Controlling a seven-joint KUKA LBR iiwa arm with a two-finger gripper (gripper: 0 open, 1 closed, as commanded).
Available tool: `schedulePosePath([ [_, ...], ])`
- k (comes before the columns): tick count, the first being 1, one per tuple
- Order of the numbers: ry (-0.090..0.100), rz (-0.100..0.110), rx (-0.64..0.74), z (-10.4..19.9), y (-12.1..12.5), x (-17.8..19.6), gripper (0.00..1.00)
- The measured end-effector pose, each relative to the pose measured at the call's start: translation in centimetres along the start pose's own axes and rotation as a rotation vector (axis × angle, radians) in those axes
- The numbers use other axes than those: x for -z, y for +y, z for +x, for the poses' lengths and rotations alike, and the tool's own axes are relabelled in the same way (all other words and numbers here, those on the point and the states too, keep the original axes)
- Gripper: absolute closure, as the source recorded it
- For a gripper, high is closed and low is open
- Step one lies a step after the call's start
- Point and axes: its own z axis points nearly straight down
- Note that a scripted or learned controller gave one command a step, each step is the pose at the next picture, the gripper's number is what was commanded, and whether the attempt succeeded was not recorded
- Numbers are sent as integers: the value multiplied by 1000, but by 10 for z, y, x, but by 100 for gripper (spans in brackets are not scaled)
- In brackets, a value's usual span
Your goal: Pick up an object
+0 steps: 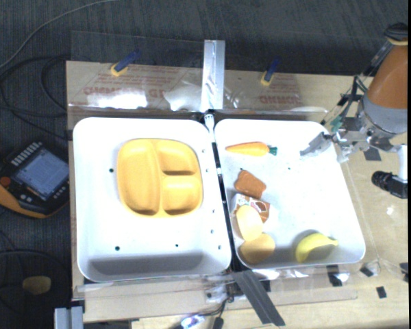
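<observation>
Yellow lemon point(314, 246) near tan pieces point(252, 237), carrot point(251, 149) beyond, apart.

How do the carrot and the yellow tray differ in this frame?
The carrot lies in the right bin, near its back wall; the tray sits in the left bin. The carrot is small, slim and orange with a green tip; the tray is far larger, yellow, and divided into compartments. Both rest flat on a bin floor, apart from the gripper.

Robotics lab, taped bench point(370, 279), teach pendant point(29, 180) (floor cables)
</observation>
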Motion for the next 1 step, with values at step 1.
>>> schedulePosePath([
  [1,-1,-2,71,42,-44,-101,0],
])
